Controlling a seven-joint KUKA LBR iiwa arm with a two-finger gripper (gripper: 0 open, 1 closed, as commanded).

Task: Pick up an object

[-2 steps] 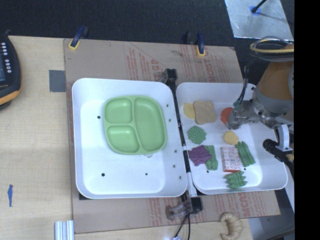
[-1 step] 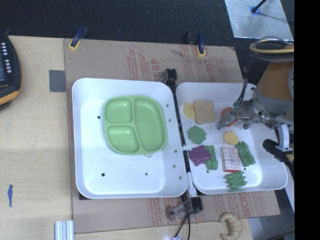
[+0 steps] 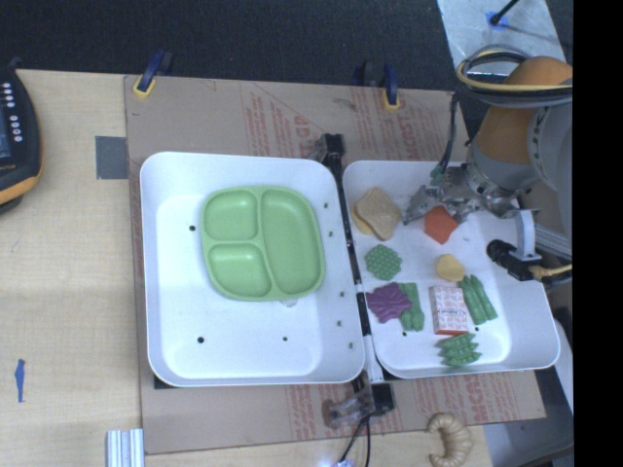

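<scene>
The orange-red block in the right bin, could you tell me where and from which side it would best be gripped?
Grip the orange-red block across two opposite flat sides, coming straight down from above. It looks squat and boxy, lying flat on the right bin floor, so side faces suit parallel fingers. The gripper already sits just above it. Bread slice and yellow piece lie apart, leaving room, probably.

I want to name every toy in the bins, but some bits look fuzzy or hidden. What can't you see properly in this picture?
- Gripper, camera view: its fingers are blurred together over the orange-red block, so a grip cannot be judged.
- Red-and-white packet: print too small to read.
- Purple toy: partly overlaps a green piece; exact shape unclear.
- Arm: cut off by the right edge.
- Controller: cut off by the left edge.
</scene>
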